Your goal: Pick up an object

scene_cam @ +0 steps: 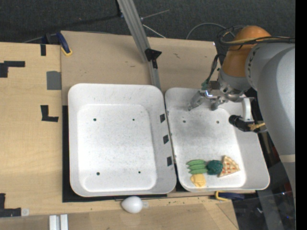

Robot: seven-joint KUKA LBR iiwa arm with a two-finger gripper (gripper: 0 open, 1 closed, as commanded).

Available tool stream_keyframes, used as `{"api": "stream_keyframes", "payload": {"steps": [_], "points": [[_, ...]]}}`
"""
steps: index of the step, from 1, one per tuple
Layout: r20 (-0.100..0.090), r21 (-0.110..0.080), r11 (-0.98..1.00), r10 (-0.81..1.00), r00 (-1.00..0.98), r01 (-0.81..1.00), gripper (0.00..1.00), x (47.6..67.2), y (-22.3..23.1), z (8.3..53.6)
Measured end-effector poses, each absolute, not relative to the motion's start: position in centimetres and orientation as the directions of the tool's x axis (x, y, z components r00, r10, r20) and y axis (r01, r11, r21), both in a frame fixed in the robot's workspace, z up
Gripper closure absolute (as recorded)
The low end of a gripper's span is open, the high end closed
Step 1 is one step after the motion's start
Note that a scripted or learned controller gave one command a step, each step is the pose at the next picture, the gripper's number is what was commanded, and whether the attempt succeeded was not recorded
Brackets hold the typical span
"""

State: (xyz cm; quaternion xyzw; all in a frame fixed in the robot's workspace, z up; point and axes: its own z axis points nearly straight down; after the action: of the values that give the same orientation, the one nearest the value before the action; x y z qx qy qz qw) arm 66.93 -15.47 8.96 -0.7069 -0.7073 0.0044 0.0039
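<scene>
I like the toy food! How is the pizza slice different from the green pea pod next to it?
The pizza slice is a triangle, orange and tan with spots; the green pea pod is long, narrow and plain green. The pizza slice lies nearer the right bin's right wall, the pea pod further left, with a dark green toy between them. Both lie flat at the near end of the right bin, far from the gripper.

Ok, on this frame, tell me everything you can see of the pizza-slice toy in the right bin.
The pizza slice is a small toy wedge, tan along its crust edge with an orange-yellow top dotted red, and looks like plastic or rubber. It lies flat on the floor of the right bin, near that bin's front right corner. Its left side sits against a dark green broccoli-like toy, apparently touching. The gripper is far from it, at the bin's back end, so nothing is holding it.
</scene>
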Motion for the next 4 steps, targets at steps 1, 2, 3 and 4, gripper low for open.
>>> {"api": "stream_keyframes", "payload": {"steps": [1,2,3,4], "points": [[-0.001,-0.010,0.001,1.000,-0.001,1.000,1.00,67.0,-15.5,10.2],[0.000,0.004,0.002,1.000,-0.002,1.000,1.00,67.2,-14.4,15.1],[-0.001,0.005,0.001,1.000,-0.001,1.000,1.00,67.1,-15.4,20.3],[-0.001,0.006,0.003,1.000,-0.003,1.000,1.00,67.6,-14.3,25.6]]}}
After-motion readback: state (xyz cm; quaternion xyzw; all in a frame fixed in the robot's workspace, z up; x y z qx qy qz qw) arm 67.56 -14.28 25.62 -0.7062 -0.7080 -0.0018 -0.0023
